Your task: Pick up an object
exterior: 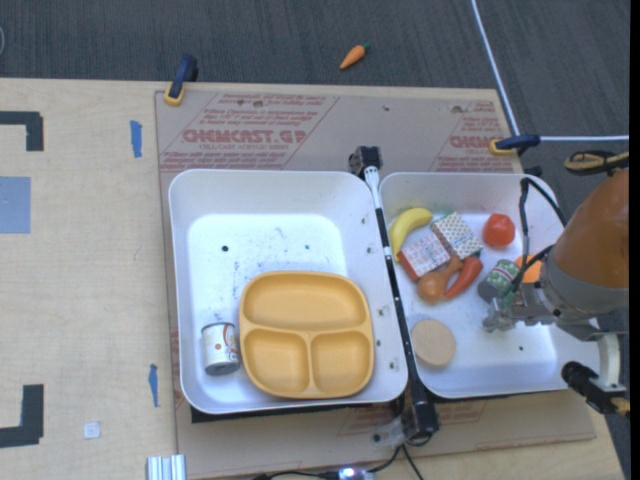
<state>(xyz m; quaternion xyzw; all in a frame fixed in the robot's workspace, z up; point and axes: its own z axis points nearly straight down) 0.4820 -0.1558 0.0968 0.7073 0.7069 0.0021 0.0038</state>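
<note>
My gripper [503, 310] is down in the right bin [470, 376], near its right side. A small grey-green object [495, 278] lies just above and touching or almost touching it; I cannot make out whether anything is held. To the left lie a red chili [463, 277], an orange piece [432, 288] and a round tan disc [434, 342]. Farther back sit a banana [408, 226], two small patterned boxes [427, 253] [457, 233] and a red tomato [499, 230].
The left bin [200, 208] holds a yellow divided plate [305, 331] and a small can [218, 348] at its front left corner. A toy carrot [352, 56] lies on the floor beyond the bench. The arm's orange band [600, 233] overhangs the right bin's right wall.
</note>
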